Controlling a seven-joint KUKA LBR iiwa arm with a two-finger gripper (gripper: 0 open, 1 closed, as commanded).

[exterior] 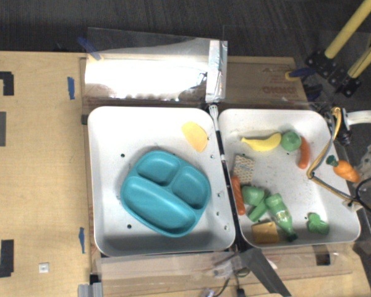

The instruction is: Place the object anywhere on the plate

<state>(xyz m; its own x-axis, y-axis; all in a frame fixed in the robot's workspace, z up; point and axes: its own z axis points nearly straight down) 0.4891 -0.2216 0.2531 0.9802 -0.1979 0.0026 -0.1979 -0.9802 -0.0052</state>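
Grey and dark parts of the arm [365, 124] sit at the right edge, just outside the right bin [334, 218]. From here we cannot tell whether the claw is open or closed, and we see no toy in it.

Nearest to the arm lies an orange carrot [344, 169] on the rim of this bin. Further in are a banana [263, 142], a green ball [290, 141] and several green toys [267, 204]. In the left bin [105, 166] a yellow piece [195, 135] lies just beside the far corner of the teal plate [166, 192], apart from it. The plate carries nothing in its three compartments.

We judge that the task is at its start: the pick is not yet done. Which thing is meant we cannot say; the yellow piece is the closest candidate. The next move calls for the arm to reach in over the bins, come down on the chosen thing and close on it well, then carry it over the plate.
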